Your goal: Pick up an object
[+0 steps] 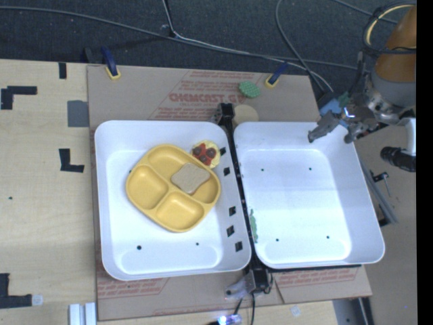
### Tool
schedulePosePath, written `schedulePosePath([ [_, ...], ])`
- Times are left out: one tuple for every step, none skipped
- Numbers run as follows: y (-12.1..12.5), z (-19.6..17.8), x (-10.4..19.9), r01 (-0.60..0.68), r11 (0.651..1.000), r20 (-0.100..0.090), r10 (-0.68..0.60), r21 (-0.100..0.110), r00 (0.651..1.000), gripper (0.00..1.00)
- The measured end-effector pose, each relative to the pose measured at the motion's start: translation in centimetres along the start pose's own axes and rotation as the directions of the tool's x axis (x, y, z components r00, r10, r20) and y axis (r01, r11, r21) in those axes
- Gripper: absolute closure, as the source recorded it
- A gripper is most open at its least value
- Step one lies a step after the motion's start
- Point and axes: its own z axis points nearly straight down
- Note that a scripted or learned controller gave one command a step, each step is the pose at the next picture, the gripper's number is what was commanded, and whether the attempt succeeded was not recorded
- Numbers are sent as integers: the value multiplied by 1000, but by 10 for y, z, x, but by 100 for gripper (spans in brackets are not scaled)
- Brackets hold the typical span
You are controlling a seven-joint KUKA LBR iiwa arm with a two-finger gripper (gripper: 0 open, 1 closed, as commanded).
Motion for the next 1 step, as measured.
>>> schedulePosePath([
  [1, 61, -7, 0, 1000, 0, 0, 2, 1000, 0],
])
